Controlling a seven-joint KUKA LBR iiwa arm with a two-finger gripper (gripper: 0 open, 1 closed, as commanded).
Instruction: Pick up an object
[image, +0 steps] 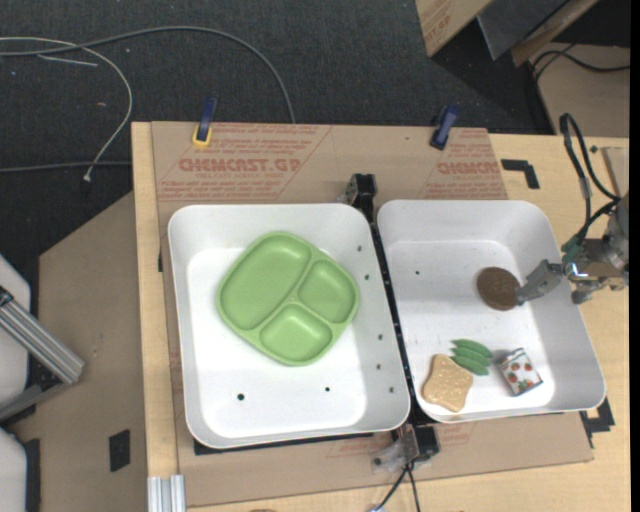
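Two white bins sat side by side, the left bin (190, 330) and the right bin (450, 225). There was one green divided plate (288, 297), one brown disc (496, 287), one green pod (471, 355), one tan toast piece (446, 383) and one small patterned packet (520, 372).

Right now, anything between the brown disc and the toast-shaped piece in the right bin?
Camera view: bare white bin floor separates the brown disc from the toast-shaped piece. The green pod lies just off that line, beside the toast.

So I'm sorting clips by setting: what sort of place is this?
Probably a robotics lab bench: two shallow white plastic bins side by side on clamped cardboard, toy food like a tan bread slice, and loose cables on dark carpet.
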